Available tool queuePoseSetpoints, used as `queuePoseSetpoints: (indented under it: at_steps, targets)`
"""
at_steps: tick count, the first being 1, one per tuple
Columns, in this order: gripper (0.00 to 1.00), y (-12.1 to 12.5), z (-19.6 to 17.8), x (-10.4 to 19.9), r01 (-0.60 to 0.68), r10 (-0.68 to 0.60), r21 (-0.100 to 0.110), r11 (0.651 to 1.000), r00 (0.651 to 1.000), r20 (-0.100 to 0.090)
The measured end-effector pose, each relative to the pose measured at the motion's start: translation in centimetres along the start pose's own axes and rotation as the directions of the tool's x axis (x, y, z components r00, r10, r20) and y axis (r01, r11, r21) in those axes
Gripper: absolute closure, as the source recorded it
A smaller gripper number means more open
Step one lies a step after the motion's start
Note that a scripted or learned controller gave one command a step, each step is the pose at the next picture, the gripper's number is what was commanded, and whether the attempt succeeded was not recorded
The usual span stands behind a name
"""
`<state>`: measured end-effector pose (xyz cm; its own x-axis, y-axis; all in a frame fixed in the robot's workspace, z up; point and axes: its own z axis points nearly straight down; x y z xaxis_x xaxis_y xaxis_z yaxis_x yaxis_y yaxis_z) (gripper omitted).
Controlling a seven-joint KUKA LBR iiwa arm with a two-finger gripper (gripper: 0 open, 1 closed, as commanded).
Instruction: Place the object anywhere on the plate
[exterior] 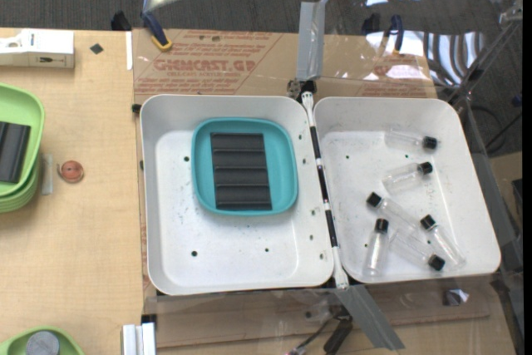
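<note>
- While the teal plate [202, 170] sits flat in the left bin [166, 212], toward that bin's far half, a dark ribbed block [242, 171] lies across its centre.
- Task objects: six clear vials with black caps, all in the right bin [349, 154], well apart from the plate.
- One vial [407, 139] lies near the far wall; a second vial [405, 177] lies just below it.
- Remaining four vials [376, 249] are loosely clustered toward the near right corner, lying at mixed angles; some are touching or crossing, exact contacts unclear.
- Gripper: state cannot be told.
- Bench [83, 262], left of the bins: stacked green dishes [23, 108] at the edge, a small reddish disc [71, 170] beside them.
- Printed cardboard [216, 58] lies behind the bins.
</note>
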<state>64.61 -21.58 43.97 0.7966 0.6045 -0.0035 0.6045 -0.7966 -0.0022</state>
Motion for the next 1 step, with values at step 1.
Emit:
queuePoseSetpoints:
  at_steps: [1]
  targets:
    - [0.00,-2.13,0.03,-3.76,-0.134,0.134,0.002,0.991,0.991,0.001]
